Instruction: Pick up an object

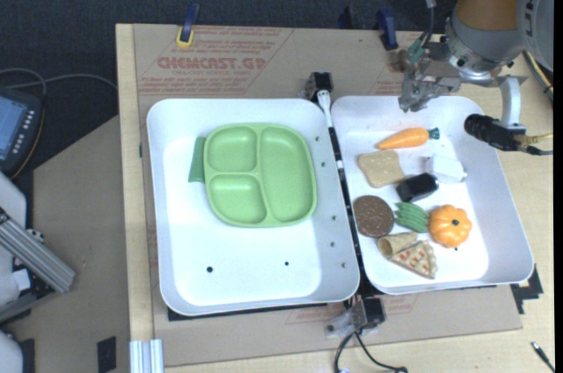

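The gripper (413, 103), fingers' state unclear, hangs over the right bin's (501, 186) far edge. 1 glossy orange carrot (405, 138), 1 ribbed pumpkin (449, 225), 1 round brown cookie (373, 215).

bench (141, 81) bears 2 white bins: left bin (176, 257), right bin (501, 222)

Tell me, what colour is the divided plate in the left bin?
Light green divided plate, seen in the camera view.
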You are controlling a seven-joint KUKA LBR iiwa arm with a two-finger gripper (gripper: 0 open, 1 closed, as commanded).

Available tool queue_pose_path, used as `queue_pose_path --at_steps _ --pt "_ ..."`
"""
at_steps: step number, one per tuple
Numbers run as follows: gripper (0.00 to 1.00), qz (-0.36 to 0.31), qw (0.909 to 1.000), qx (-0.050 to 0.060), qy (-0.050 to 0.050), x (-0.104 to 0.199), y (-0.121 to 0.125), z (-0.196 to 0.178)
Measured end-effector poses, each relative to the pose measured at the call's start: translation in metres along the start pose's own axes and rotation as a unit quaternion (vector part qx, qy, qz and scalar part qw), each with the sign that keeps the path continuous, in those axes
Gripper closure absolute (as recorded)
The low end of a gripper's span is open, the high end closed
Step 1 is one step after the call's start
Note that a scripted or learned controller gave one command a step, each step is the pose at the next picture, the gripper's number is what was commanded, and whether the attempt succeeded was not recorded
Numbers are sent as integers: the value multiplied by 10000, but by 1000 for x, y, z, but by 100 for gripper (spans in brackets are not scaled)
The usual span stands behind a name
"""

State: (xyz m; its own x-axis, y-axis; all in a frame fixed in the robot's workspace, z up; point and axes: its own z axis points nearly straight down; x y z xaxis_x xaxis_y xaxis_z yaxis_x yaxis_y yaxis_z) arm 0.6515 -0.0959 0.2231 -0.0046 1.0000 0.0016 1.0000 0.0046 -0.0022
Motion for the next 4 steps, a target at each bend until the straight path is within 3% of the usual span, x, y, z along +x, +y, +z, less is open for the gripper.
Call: queue_pose_path --at_steps 1,2,4 --pt "100 -9 10000 -9 5 57 0 -9" --pt "100 -4 10000 -5 -1 107 10 8" --pt "100 24 10000 -7 -8 115 10 -12"
